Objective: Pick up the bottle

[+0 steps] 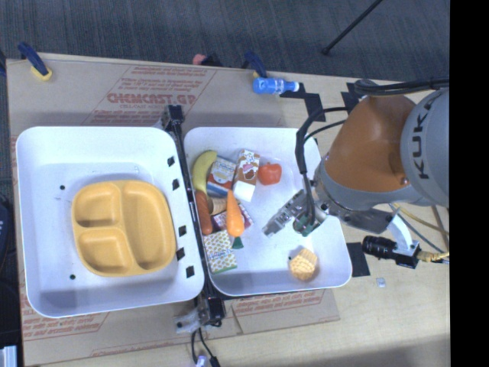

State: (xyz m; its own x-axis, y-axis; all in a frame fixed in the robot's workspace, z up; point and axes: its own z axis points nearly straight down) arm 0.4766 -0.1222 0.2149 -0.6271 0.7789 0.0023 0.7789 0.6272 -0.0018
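A slim reddish-brown bottle [203, 211] seems to lie on its side by the left wall of the right bin [328, 270], wedged between a banana [202, 169] and a carrot [234, 215]. At this size I cannot be sure of its shape. My gripper [290, 224] hangs over the bare middle-right floor of that bin, well to the right of the bottle and apart from it. Its fingers [276, 221] stand open with nothing between them. The grey arm with its orange band [374, 147] reaches in from the right.
Small cartons [246, 167], a red tomato [269, 173], a patterned packet [219, 251] and a yellow corn piece [303, 264] share the right bin. The left bin [38, 281] holds a yellow divided plate [122, 226]. A blue clamp [271, 86] sits on the cardboard behind.
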